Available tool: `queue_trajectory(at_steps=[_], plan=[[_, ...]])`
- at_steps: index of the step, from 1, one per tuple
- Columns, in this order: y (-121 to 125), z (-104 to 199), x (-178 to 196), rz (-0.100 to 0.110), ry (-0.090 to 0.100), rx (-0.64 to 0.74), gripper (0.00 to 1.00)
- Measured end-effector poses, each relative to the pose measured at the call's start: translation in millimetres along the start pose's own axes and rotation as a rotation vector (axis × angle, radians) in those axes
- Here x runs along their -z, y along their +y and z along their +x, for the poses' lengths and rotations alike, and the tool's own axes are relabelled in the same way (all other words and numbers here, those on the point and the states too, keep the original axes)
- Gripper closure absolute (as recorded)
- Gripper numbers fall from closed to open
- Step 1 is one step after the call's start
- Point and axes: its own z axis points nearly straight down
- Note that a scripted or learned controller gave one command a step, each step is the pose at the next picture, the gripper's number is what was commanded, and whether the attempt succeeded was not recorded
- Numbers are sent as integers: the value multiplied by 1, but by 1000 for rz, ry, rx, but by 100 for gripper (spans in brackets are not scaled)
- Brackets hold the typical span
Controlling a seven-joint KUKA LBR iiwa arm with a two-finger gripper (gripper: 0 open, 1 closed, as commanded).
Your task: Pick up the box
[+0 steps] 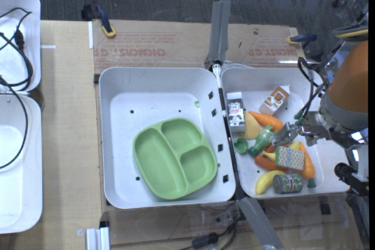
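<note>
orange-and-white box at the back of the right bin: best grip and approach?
Grip the orange-and-white box across its short sides, coming straight down from above. It lies flat and tilted near the right bin back wall, clear of the carrot and the pile, so its long faces look open. Turn the tool to match its tilt.

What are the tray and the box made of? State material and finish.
Tray: likely moulded plastic, matt pale green; one-piece rounded compartments and an even colour suggest it. Box: probably printed cardboard, orange and white; flat faces and sharp folded edges. Its surface is too small to judge further.
</note>
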Motion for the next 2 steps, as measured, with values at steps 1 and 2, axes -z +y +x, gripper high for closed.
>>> queue_trajectory(at_steps=[1, 2], plan=[[-1, -56, -106, -3, 1, -271, 0], [91, -50, -110, -4, 0, -163, 0]])
